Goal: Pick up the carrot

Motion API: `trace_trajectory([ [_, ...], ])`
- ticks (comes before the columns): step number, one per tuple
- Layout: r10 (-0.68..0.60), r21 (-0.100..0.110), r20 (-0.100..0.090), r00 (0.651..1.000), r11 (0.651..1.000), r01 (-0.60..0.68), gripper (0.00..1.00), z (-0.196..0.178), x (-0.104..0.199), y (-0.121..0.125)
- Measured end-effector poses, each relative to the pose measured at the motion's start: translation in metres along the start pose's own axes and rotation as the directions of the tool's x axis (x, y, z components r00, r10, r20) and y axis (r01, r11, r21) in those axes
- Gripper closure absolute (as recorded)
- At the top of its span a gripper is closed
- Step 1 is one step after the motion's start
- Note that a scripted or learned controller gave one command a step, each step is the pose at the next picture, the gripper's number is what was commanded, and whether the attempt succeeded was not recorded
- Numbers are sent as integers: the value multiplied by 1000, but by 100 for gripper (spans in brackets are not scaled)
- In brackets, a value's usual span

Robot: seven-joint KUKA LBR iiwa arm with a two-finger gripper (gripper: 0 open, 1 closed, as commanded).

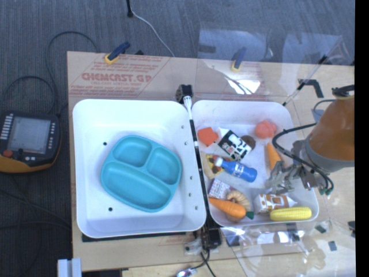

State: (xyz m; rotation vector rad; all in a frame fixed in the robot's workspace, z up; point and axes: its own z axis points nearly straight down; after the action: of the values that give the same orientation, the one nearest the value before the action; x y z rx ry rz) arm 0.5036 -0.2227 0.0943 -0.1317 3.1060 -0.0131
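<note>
Two white bins sit side by side on a brown board. The left bin (pixel 86 154) holds one blue tray (pixel 141 172) with three compartments. The right bin (pixel 242 107) holds a heap of toy food: two carrots, one corn cob (pixel 291 214), one blue bottle (pixel 237 170), one black-and-white box (pixel 233 145), one orange block (pixel 207 136), one pink-red lump (pixel 265 128), and one small carton (pixel 274 201).

Counting from the middle of the right bin, one carrot (pixel 228 208) lies at about 7 o'clock, near the front wall, its green end pointing toward the corn. The second carrot (pixel 272 154) lies at 3 o'clock, slim and nearly upright in the view, partly behind the gripper's cables.

The gripper (pixel 279 176) hangs over the right bin at about 4 o'clock, just beside the second carrot and above the carton. Its fingers look spread apart, with nothing seen between them. The arm (pixel 337 133) comes in from 3 o'clock.

The board rests on dark grey carpet. A yellow-and-blue clamp (pixel 117 51) grips the board at 11 o'clock. A teach pendant (pixel 26 140) lies on the floor at 9 o'clock, with one black cable looping behind it.
</note>
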Motion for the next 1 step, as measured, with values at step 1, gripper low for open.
trace_trajectory([
  [1,-1,4,15,1000,1000,1,0,-2,-5,0],
])
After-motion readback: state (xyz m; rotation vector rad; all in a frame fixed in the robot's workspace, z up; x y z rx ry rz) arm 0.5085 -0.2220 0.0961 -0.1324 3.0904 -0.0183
